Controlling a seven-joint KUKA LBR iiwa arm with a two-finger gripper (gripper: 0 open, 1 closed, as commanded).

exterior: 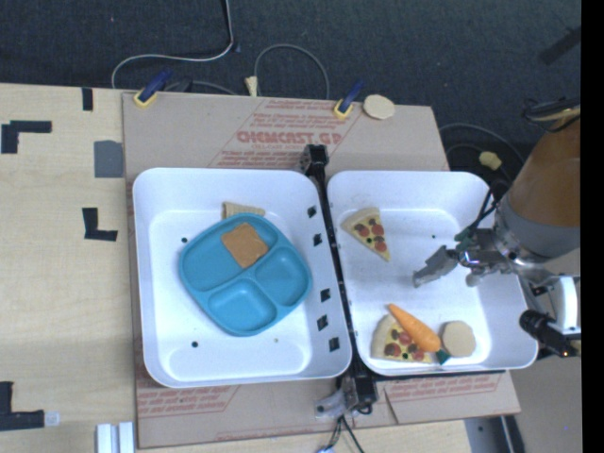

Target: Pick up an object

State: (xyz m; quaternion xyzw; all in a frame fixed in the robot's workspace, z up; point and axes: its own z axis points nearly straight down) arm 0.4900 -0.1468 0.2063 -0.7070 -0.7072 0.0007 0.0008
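While over right bin [415, 182] | end effector [436, 266] grip unclear | carrot [413, 326], pizza slice [368, 232] near

Hand [436, 268] above right bin [415, 192]

So I counted two white bins [151, 253], one blue divided plate [247, 276], two brown toast-looking squares [245, 243], two pizza slices [366, 231], one carrot [413, 326] and one beige round thing [459, 337].
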